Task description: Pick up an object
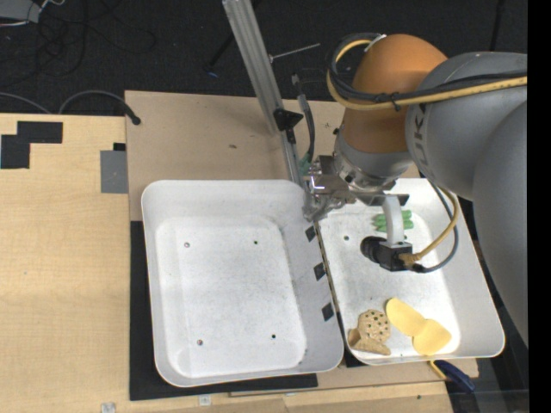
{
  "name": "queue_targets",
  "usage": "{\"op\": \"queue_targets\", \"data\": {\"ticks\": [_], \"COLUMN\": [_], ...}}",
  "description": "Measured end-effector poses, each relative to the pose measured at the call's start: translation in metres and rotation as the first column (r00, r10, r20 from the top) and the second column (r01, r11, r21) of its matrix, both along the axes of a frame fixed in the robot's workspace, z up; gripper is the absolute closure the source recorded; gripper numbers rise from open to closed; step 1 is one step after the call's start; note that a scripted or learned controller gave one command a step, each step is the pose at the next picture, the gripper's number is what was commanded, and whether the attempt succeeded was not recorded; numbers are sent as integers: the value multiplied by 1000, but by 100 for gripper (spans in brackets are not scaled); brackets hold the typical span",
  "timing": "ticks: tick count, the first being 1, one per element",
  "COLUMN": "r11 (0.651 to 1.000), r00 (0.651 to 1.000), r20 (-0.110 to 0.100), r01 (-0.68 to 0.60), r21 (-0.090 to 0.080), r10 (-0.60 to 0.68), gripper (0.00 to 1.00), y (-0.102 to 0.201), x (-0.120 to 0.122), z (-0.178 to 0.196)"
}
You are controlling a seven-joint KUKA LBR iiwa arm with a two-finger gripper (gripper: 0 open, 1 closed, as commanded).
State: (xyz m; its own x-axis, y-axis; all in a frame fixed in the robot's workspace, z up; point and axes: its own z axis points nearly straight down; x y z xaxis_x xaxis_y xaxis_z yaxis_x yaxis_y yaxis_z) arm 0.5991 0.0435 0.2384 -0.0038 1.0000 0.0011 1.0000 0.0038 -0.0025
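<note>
**Arm over right bin, nothing picked yet**

Nearest the camera, in the front corner of the right bin (479, 317), lie two yellow pieces (405, 315), overlapping. A tan speckled cookie (373, 322) sits just beside them on the side toward the left bin (224, 256). Farther back in the right bin a small green thing (406, 223) lies partly under the robot's wrist gear, so its shape is hard to make out.

The gripper (331, 189) sits low at the back of the right bin, right by the wall the two bins share. The grey arm (473, 119) bulks above it and hides most of it. I cannot tell whether the gripper is open or closed, and nothing shows as held.

Judgement: this is the approach or reach step and the pick is not done. All candidate things lie in the right bin. The green thing is the nearest target, and the yellow pieces and cookie are well apart from the gripper. The next move calls for centring over one item, clear of the bin wall, then descending and closing. The flat yellow pieces look tricky to pinch.
</note>
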Motion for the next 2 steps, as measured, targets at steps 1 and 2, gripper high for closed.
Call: {"op": "queue_targets", "data": {"ticks": [1,2], "r11": [1000,1000], "r00": [1000,1000], "r20": [-1,-1], "r01": [0,0], "r21": [0,-2], "r10": [0,0], "gripper": [100,0], "y": [45,43], "x": [8,8], "z": [-12,-11]}}
